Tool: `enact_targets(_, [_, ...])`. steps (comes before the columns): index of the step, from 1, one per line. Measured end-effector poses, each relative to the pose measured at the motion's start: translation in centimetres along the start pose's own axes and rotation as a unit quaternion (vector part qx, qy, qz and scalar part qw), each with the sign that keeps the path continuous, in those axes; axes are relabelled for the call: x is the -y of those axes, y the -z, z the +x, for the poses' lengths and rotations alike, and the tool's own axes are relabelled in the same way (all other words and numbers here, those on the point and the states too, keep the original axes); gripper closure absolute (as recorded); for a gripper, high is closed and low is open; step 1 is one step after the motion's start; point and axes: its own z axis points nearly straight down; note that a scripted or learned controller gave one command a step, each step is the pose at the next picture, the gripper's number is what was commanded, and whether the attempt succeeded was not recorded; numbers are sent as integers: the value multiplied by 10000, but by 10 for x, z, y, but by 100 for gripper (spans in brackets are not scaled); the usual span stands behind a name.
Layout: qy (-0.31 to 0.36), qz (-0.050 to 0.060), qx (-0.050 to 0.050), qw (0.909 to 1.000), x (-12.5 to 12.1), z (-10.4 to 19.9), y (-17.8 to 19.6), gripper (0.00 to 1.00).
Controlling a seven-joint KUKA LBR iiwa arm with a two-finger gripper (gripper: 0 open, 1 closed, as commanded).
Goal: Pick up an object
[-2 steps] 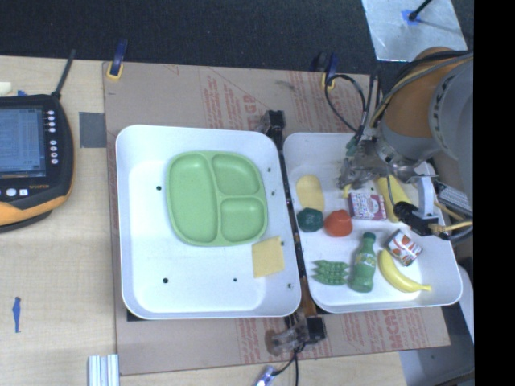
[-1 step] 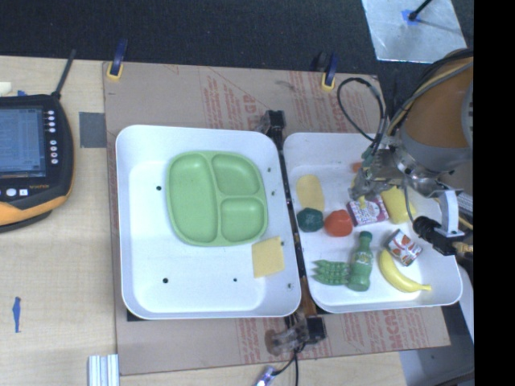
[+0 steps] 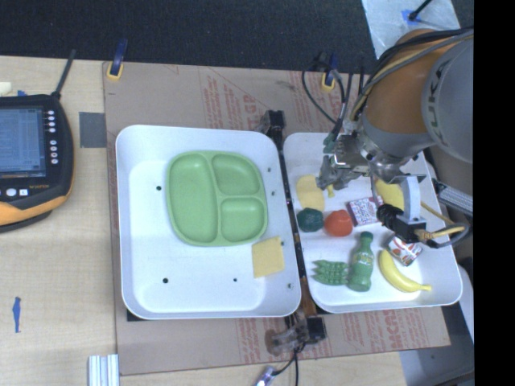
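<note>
My gripper (image 3: 336,177) hangs over the back left part of the right bin (image 3: 451,296), just right of a yellow block (image 3: 309,192). Its fingers stand open with nothing between them. Below it lie a dark green ball (image 3: 310,219), a red tomato (image 3: 339,223) and a red and white packet (image 3: 364,211). Toward the bin's front are a green bottle (image 3: 362,262), a green pea pod (image 3: 328,272), a banana (image 3: 401,272) and a small can (image 3: 405,252). A yellow item (image 3: 389,193) is partly hidden under the wrist.
The left bin (image 3: 145,280) holds a green divided plate (image 3: 216,197) and a yellow square (image 3: 268,256) at its right front. A tablet-like pendant (image 3: 28,155) lies on the bench at far left. Cables run behind the right bin.
</note>
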Motion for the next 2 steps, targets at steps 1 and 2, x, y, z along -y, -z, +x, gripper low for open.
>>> enact_targets(1, [-6, 1, -5, 10000, 19, 26, 27, 100])
enact_targets(2, [2, -5, 4, 10000, 14, 40, 24, 100])
